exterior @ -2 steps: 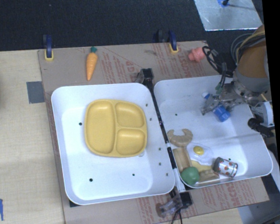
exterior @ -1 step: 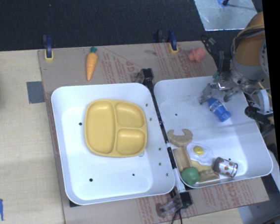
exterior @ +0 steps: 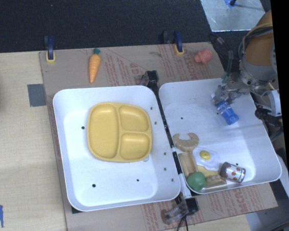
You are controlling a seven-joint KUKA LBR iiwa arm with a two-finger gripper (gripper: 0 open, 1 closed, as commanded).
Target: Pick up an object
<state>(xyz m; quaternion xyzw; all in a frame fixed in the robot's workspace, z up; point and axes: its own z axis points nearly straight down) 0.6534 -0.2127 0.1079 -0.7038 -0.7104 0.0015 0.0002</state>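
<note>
A: Gripper [exterior: 223, 97] status?
B: Over the right bin's [exterior: 254, 178] upper part; finger spread unreadable, cannot tell.
A: Target?
B: Blue object [exterior: 228, 114] lies just below the gripper tip, touching or nearly so. Grasp not visible.

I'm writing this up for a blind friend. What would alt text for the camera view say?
A grey robot arm reaches from the right, its gripper low over a blue object in the right white bin, which also holds a wooden wrench, a fried egg toy, a green ball and a small can. The left bin holds a yellow divided plate.
</note>
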